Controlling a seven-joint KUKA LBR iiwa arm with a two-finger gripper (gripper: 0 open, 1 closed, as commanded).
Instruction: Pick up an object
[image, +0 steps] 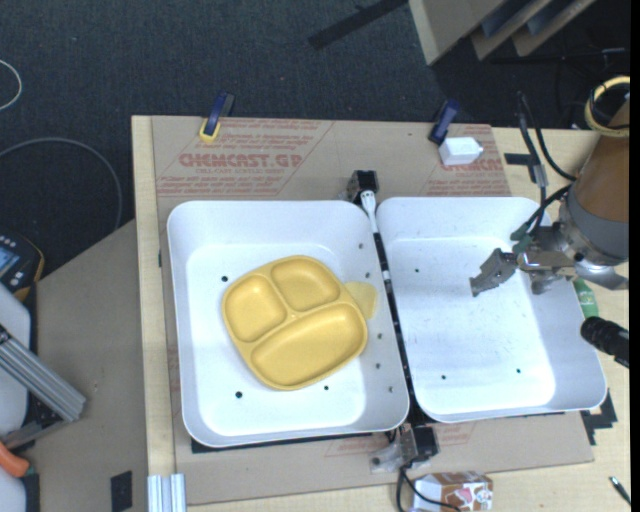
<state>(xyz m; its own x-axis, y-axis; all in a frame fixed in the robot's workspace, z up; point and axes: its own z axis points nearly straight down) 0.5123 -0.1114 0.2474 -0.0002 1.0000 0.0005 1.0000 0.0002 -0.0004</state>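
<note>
Dark carpet surrounded the bench (150, 300), a brown board printed with red lettering along its far edge, and on it I had the two shallow white bins side by side. From my feed the left bin (190, 260) held the only loose object I could make out: a yellow divided plate (292, 320) with three compartments, two small ones on the far side and one long one nearer the camera. It lay flat near the middle of that bin, turned at a slight angle, its right rim close to the wall shared with the neighbouring bin. A paler yellow patch showed just beside that rim; I could not tell what it was.

The right bin (450, 390) showed its bare white floor with a few small dark dots. The arm (605, 190) came in from the right, its orange band above the grey wrist, and the gripper (492, 275) hung over the right bin's upper middle, well apart from the plate. I saw nothing pinched in it. At this angle the end of it read as one dark grey shape, and I could not tell its state.

A blue and yellow clamp (214, 118) sat at the bench's far left edge, and a small white block (460, 151) lay by the far edge above the right bin.
</note>
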